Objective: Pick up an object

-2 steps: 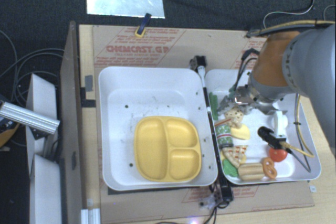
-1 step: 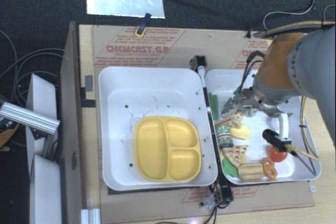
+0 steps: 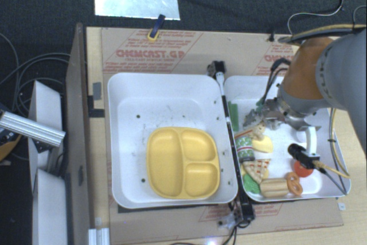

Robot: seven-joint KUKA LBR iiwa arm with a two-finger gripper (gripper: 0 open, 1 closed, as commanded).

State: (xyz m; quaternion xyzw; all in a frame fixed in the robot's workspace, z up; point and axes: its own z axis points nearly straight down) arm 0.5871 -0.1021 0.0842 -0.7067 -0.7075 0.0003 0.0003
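My gripper [image 3: 259,119] hangs low over the upper middle of the right bin [image 3: 246,89], with the grey arm and its orange band reaching in from the right. Just below it lie a pale yellow and white toy food piece [image 3: 264,144] and a small beige piece [image 3: 259,131]. A red, white and green striped item [image 3: 245,149] lies left of them. Toward the bin's front are a waffle [image 3: 256,169], a tan bread roll [image 3: 273,187], an orange pretzel [image 3: 295,183] and a red tomato-like piece [image 3: 303,170]. A green stick [image 3: 234,116] lies along the left wall.
The left bin [image 3: 132,94] holds a yellow divided plate [image 3: 183,162] in its front half. A black divider rail [image 3: 225,109] runs between the two bins. The cardboard sheet [image 3: 149,49] under the bins bears a small blue and yellow item [image 3: 155,28] at the back.
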